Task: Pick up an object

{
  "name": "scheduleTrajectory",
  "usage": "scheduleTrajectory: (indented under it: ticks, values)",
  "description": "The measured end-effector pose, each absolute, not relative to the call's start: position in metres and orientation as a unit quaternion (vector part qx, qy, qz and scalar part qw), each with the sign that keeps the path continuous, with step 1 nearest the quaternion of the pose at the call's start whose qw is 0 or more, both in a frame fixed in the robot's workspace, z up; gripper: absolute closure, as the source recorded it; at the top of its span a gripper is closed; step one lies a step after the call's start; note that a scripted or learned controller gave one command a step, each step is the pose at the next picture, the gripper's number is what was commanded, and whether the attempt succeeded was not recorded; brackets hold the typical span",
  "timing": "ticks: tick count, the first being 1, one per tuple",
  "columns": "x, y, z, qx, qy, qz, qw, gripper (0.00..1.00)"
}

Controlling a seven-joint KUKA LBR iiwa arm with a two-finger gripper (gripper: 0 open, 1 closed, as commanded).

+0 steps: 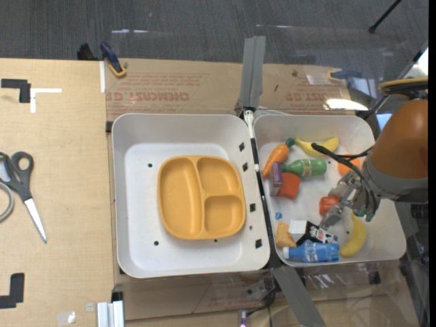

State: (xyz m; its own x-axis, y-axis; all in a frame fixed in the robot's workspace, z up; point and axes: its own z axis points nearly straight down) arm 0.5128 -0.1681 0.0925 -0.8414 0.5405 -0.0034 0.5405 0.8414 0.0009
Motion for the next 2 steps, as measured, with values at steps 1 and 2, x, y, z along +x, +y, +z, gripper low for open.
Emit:
scheduleTrajectory:
  ticks: [1, 2]
  values:
    - [0.514, -0.168, 0.102, 0.28, 0.96, -0.0003, 0.003, 1.0]
    - [0.494, -0.117, 0.112, 0.393, 0.919, 0.0001, 0.001, 1.0]
